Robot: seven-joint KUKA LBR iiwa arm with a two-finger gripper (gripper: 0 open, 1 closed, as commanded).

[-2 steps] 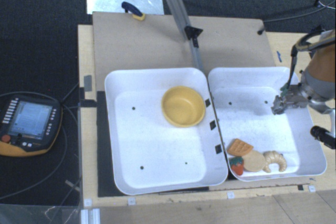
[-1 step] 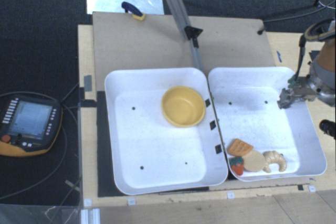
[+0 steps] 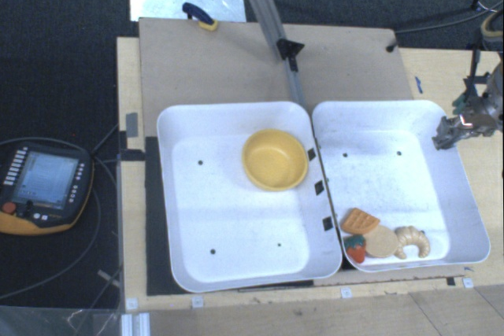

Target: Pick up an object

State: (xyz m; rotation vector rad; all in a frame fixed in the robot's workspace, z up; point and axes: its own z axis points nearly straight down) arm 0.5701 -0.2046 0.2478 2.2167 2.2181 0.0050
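Gripper point(image 3: 447, 134) sits at the right rim of the right bin point(image 3: 394, 130), small and dark in the camera view, coming in from the right edge. Cannot tell from this view if it's open or closed. Nothing seen held. A small lit spot shows on the wrist hardware just behind it.

Pickable stuff is all clustered in the near corner of the right bin, well apart from the gripper, down and to its left in the picture. Cluster: croissant point(image 3: 414, 241), closest item to the gripper of the bunch, curled, tan. Touching or just beside it on the far side from the gripper is a round beige cookie-like piece point(image 3: 381, 241). Orange ridged piece point(image 3: 359, 220) sits just above that, further left from the gripper. A small red and green piece point(image 3: 356, 249) is wedged at the bin's inner wall, furthest of the cluster from the gripper; what it is exactly is too small to tell.

Yellow bowl point(image 3: 274, 159) is upright in the left bin point(image 3: 205, 248), far side of the divider from the gripper, roughly level with it in the picture, well apart.

Off the bench, far left from the gripper: teach pendant point(image 3: 41, 186) on dark floor, with cable. A metal pole point(image 3: 264, 0) crosses the board behind the bins. A blue and yellow clamp point(image 3: 199, 15) is at the board's back edge.
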